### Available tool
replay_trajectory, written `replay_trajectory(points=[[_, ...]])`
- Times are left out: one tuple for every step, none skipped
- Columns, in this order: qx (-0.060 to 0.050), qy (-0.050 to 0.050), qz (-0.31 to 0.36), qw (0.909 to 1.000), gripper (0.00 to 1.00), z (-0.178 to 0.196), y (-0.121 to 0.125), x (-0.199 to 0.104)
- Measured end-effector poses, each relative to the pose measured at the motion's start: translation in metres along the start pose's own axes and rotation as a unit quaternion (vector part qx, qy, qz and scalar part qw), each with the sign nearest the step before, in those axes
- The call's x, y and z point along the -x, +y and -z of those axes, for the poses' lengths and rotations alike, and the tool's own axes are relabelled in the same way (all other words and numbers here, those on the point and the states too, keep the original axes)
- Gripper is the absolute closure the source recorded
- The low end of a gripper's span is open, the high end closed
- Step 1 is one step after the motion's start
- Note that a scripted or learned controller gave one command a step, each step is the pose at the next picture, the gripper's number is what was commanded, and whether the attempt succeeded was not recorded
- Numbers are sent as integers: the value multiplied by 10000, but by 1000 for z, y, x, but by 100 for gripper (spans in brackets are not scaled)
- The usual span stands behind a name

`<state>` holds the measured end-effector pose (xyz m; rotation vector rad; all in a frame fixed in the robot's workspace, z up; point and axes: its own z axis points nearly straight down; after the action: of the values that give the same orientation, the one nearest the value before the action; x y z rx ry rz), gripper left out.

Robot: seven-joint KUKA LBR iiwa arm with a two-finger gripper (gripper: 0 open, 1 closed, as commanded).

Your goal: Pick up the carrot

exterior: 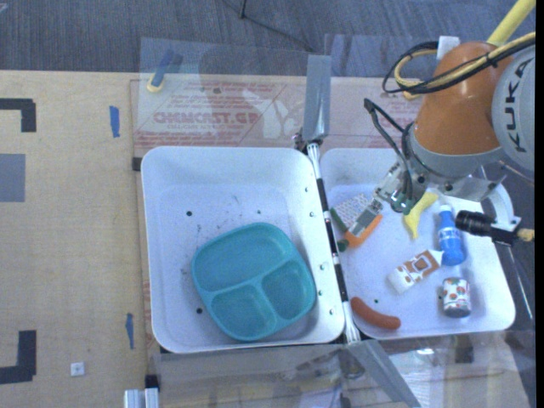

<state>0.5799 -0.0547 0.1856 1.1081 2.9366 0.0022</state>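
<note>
The carrot (360, 231) is a small orange piece with a green top. It lies against the left wall of the right bin (489, 317), near the divider. My gripper (360, 214) reaches down from the right and sits right over it. One grey finger (369, 221) overlaps the carrot's orange body and the other finger (351, 204) stands just beyond it. The fingers look spread apart, open, and the carrot still rests on the bin floor.
The right bin also holds a yellow banana (418, 214), a blue bottle (450, 239), a white and brown tube (414, 270), a spotted can (456, 297) and a red sausage (376, 314). A teal divided plate (253, 280) lies in the left bin (170, 185).
</note>
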Motion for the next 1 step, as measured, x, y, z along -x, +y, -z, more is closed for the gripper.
replay_trajectory(points=[[-2, -3, 129, 9999, 0, -51, -51, 22]])
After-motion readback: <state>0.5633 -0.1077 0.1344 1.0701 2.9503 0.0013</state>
